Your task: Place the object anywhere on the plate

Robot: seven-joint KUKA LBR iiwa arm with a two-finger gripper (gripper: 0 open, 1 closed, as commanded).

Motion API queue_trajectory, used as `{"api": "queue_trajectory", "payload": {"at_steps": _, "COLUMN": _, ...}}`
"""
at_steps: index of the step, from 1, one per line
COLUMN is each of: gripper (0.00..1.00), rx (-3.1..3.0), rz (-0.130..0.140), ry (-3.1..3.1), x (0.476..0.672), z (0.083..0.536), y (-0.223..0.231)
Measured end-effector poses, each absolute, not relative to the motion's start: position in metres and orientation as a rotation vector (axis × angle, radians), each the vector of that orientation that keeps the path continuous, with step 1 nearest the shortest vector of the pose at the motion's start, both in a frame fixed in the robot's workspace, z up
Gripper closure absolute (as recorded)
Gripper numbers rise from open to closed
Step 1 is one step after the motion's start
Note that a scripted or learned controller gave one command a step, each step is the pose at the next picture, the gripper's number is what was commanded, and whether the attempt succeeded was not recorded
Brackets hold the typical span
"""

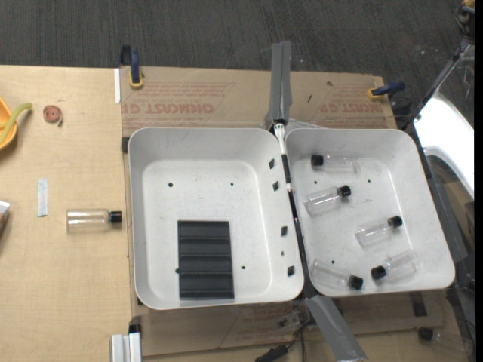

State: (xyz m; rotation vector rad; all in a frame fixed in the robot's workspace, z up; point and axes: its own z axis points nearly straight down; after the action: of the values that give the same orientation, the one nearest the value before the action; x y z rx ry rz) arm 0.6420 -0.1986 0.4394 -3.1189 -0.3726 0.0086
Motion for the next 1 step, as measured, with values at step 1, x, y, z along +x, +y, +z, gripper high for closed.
{"api": "queue_trajectory", "payload": {"at_steps": 1, "gripper": 0.00, "rx": -3.125, "rz": 0.008, "ry": -0.313, "x": 0.5632, "z": 0.4404, "y": -0.2227}}
